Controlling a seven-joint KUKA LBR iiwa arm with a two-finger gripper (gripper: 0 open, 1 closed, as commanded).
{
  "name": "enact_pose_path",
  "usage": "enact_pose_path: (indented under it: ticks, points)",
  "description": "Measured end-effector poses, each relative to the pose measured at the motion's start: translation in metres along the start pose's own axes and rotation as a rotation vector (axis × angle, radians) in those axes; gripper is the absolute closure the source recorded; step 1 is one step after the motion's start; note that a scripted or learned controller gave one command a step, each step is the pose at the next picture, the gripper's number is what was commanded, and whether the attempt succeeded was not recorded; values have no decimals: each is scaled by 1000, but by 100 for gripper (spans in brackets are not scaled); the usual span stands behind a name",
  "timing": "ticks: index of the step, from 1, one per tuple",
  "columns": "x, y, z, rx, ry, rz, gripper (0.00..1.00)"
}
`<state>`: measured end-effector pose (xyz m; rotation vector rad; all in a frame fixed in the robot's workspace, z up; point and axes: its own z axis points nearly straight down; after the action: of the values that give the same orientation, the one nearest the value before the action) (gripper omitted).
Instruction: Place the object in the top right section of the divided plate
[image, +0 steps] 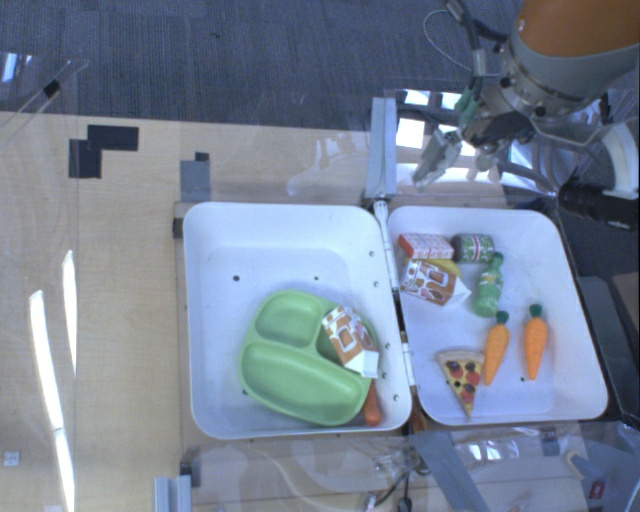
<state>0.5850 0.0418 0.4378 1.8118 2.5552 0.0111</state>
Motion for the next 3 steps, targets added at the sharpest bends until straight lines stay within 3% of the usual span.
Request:
enact_pose_path:
  ticks: [1,2,3]
  points:
    - [-40,64,3,3,0,4,0]
    - [-13,84,13,2,1,-64,0]
    - [-37,76,2,1,0,-105,0]
